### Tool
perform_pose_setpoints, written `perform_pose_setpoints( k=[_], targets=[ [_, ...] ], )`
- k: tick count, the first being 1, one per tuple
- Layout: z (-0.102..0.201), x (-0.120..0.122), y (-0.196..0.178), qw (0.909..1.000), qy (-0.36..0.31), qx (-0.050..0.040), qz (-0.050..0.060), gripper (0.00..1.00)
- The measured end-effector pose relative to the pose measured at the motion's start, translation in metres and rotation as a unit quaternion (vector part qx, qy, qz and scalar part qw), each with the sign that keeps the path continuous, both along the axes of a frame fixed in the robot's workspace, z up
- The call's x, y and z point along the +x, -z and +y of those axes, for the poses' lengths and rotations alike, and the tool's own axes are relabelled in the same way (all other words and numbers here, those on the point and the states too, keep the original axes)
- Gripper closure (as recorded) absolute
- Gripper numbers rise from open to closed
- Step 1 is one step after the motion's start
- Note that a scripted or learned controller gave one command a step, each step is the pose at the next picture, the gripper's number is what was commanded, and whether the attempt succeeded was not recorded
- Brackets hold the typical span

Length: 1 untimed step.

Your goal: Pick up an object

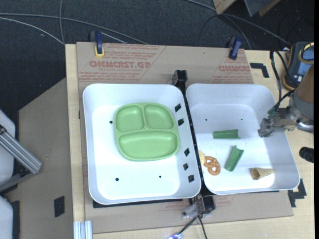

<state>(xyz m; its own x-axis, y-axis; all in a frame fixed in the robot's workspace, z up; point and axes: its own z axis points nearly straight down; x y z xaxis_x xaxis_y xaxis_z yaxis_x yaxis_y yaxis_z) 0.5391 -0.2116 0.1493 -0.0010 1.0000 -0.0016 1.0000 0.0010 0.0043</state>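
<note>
At the near edge of the right bin [279, 148], 3 small pieces are lying close together. A tan cone-shaped piece [261, 173] is sitting nearest, toward the right. Left of it, a pretzel [212, 164] is resting just beside the divider between the 2 bins. Between them, a little farther back, a short green stick [233, 159] is lying at a slant. Farther still, a second green stick [226, 134] is lying almost level, well apart from the walls.

All 4 look light and stiff. The pretzel is probably brittle and thin, so a hard pinch is risking a break, and the cone is tapering, which is likely to make it slip. The 2 green sticks are looking like the easiest targets: firm, straight-sided, best taken across the narrow width at mid-length. The far stick is offering the most room around it.

In the left bin [94, 133], a green divided plate [146, 131] with 3 compartments is sitting toward the far half.

Farthest right, the gripper [265, 129] is hovering over the right bin's right side, carrying nothing; whether it is spread or closed I cannot tell.
</note>
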Motion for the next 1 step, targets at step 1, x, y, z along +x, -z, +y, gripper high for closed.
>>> perform_pose_setpoints(
  k=[1],
  targets=[
    [-0.0056, 0.0015, -0.0636, 1.0000, 0.000, -0.0008, -0.001, 1.00]
  ],
)
